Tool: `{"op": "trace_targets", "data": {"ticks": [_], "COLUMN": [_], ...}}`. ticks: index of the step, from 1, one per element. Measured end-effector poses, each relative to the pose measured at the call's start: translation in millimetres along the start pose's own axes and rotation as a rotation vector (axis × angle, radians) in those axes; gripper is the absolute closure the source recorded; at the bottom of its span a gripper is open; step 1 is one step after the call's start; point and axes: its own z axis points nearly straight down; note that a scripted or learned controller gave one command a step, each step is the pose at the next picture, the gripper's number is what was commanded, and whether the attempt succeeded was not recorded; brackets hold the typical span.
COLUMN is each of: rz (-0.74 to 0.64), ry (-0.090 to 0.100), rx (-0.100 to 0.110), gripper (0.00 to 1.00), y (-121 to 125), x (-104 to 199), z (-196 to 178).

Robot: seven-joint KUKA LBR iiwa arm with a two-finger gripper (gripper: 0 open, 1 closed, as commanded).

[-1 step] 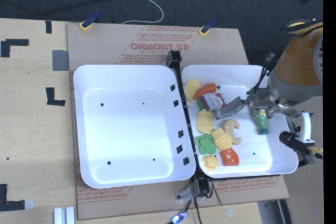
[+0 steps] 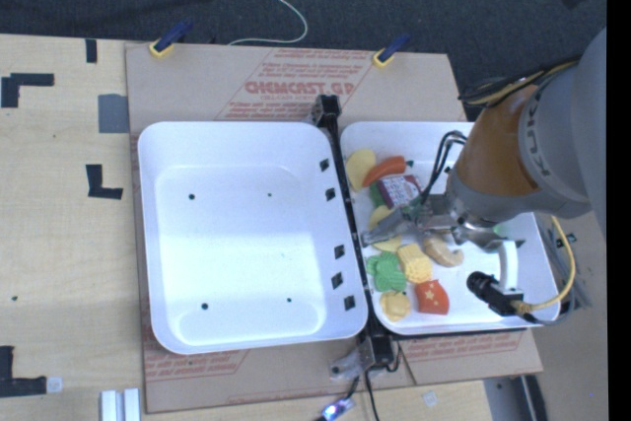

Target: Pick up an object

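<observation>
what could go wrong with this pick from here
The toys lie packed together in the right bin, so the gripper, low among them, may nudge the green piece or yellow piece aside, or catch two. It is also close to the wall between the bins.

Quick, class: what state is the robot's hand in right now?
Hand: low in the right bin among the toy foods; open or closed cannot be told.

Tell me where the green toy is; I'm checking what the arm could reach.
The green toy lies in the right bin, near its left wall, between a yellow piece and the red piece, just below the hand.
</observation>
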Motion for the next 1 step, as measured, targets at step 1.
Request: {"op": "trace_targets", "data": {"ticks": [1], "rz": [-0.002], "ry": [0.003], "rx": [0.003], "gripper": [1.00], "y": [-0.5], "x": [2.1], "z": [-7.9]}}
